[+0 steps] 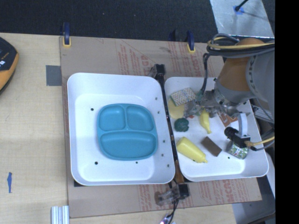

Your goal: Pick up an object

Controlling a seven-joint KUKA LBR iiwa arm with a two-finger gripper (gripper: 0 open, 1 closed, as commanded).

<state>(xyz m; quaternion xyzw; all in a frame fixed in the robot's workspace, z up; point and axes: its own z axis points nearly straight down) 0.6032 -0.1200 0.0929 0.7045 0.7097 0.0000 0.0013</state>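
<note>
Blue divided plate [127,130] in left bin [77,125] — yellow-black device [6,62] at bench's left edge.

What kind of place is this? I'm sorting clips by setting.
Probably a robotics lab bench: two shallow white plastic bins clamped on cardboard, a blue divided plastic plate in one, small toy objects under a grey robot arm in the other.

Wooden bench [28,139], cardboard sheet [117,55], dark floor [117,6]

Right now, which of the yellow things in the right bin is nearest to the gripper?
The small banana, just below the gripper. The larger yellow bottle lies lower in the bin, near its front edge.
</note>
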